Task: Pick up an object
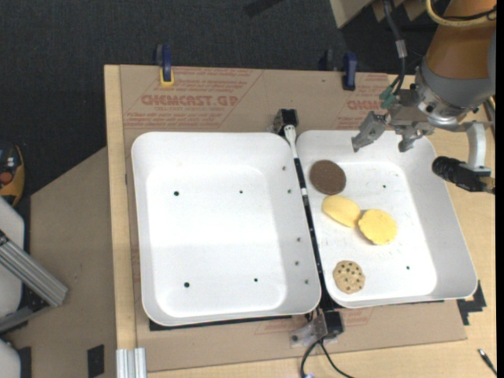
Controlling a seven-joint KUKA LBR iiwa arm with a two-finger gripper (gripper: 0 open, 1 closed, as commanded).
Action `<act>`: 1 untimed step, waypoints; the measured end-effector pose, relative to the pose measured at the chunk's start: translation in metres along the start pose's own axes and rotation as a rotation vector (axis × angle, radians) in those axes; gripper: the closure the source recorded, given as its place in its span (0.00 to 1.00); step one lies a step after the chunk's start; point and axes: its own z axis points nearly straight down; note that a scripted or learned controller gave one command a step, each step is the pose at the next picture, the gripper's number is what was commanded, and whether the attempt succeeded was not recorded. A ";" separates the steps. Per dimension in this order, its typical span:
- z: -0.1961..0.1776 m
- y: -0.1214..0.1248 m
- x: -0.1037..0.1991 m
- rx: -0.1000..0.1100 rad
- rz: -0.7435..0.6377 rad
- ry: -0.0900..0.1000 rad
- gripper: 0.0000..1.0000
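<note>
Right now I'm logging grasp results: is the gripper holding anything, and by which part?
Nothing is held. The two-finger gripper hangs open above the right white bin's far edge, nothing between its fingers.

a brown board (pixel 236 93) clamped by blue clamps (pixel 164 61) lies on a pale bench (pixel 63 211) over dark carpet (pixel 118 14).

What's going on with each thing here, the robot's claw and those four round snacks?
gripper: open, holding nothing, above right bin's far edge.
brown cookie: lying flat, untouched.
two yellow cookies: flat, side by side.
chocolate-chip cookie: flat, alone near front.
</note>
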 end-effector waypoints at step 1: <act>0.101 -0.009 -0.071 0.010 0.007 -0.001 0.00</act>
